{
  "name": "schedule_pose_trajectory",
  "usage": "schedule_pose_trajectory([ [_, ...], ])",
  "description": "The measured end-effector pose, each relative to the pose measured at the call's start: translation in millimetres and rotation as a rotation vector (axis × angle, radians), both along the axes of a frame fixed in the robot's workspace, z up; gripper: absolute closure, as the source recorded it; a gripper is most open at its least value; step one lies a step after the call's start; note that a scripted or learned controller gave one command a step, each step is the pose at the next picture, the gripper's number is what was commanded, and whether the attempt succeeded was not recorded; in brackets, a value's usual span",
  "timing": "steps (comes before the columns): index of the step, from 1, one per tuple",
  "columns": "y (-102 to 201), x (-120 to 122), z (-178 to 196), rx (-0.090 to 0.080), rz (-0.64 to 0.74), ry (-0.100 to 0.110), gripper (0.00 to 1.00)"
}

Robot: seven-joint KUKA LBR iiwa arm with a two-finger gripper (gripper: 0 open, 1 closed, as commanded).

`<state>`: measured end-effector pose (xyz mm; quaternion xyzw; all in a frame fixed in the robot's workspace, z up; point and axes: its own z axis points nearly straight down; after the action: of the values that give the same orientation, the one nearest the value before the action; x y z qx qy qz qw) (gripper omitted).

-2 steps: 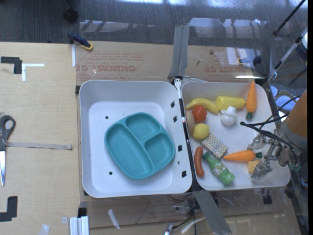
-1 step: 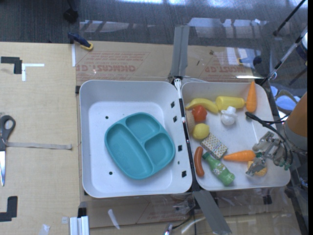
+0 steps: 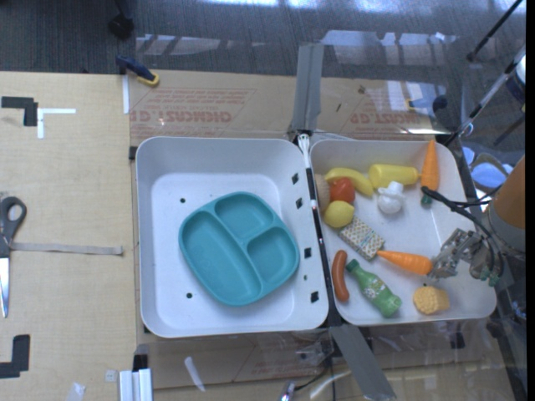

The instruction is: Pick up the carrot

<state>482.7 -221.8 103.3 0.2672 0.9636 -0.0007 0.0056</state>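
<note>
I am looking down at a slant on a pale wooden worktop carrying two shallow white bins side by side.

The left bin holds a teal divided plate with three compartments, lying flat near its middle.

The right bin holds a scatter of toy foods. Along its far side sit a yellow banana, a yellow corn-like piece and a second, upright-looking orange carrot in the far right corner. A red tomato rests just above a yellow lemon, with a small white piece to their right. Below them lie a speckled cracker-like block, a red sausage, a green bottle and a yellow bumpy piece.

The carrot lies flat in the right bin's near half, pointed end toward the left, thick end toward the right, between the speckled block and the yellow bumpy piece.

The gripper reaches in from the right and sits right at the carrot's thick end. Its fingers look slightly spread, though I cannot tell whether they touch the carrot.

A pair of scissors lies on the worktop at the far left.
</note>
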Motion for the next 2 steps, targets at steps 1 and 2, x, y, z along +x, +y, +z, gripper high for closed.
schedule_pose_trajectory([
  [1,72.9,17.8,-10.9,0.003,0.194,0.007,1.00],
  [2,72.5,18.0,-10.6,0.002,0.194,0.006,0.00],
])
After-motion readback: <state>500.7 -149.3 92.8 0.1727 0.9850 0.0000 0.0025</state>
